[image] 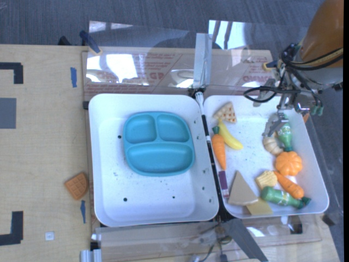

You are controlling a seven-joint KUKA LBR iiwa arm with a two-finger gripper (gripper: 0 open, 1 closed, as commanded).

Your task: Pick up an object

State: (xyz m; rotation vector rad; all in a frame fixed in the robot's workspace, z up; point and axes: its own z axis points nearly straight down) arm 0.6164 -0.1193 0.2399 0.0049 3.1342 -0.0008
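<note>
My gripper [277, 126] hangs low over the back right of the right bin [316, 162], under the grey and orange arm [322, 31]. Just below it lie a small green toy [285, 138] and a beige piece [270, 144]; whether it touches either is unclear. Spread through the same bin are an orange pumpkin [288, 163], a green bottle [281, 197], a small carrot [290, 185], a yellow cracker [266, 178], a tan wedge [240, 189], a banana [232, 138], a long carrot [218, 149] and a waffle slice [225, 113].
The left bin [103, 162] holds a blue divided plate [158, 144]. A brown waffle square [77, 185] lies on the wooden bench to the left of the bins. A clear plastic panel [163, 59] stands behind both bins. Cables [267, 91] hang at the wrist.
</note>
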